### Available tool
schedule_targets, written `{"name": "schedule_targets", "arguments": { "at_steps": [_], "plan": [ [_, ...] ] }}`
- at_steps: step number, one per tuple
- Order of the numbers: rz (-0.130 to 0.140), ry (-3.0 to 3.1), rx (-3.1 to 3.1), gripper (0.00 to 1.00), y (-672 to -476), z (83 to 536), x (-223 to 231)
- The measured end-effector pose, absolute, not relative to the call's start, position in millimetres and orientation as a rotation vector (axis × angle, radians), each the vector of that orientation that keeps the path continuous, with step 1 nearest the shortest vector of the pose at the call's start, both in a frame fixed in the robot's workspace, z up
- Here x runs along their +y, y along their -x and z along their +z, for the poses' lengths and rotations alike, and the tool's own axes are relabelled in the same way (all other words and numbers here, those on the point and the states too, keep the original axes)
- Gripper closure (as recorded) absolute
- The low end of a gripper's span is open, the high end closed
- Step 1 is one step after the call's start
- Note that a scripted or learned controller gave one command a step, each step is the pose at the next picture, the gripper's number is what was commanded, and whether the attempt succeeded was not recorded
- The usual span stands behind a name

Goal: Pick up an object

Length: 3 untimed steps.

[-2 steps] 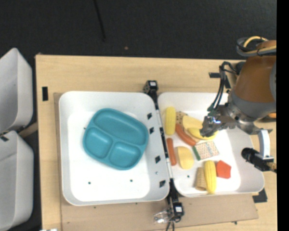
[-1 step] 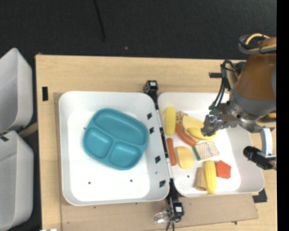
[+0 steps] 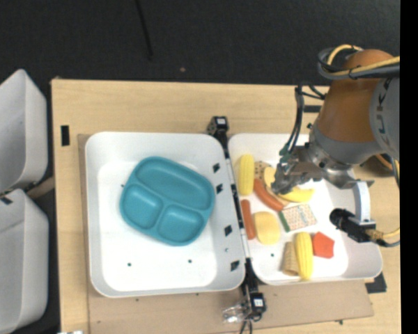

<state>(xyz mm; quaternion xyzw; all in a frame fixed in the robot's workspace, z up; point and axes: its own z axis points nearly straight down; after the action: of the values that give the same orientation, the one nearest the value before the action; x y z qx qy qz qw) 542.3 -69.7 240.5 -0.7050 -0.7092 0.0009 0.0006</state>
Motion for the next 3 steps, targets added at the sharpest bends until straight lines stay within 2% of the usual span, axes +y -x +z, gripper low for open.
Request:
{"name": "schedule_targets", "arguments": {
  "at_steps": [1,2,3],
  "plan": [
    [0.005,2.213,-2.226,1.0,-547.6,229,-13],
    [0.002,2.215,-2.226,1.0,-549.3,248,12],
    [0.008,2.216,-2.223,1.0,-549.0,229,18]
  ]
}}
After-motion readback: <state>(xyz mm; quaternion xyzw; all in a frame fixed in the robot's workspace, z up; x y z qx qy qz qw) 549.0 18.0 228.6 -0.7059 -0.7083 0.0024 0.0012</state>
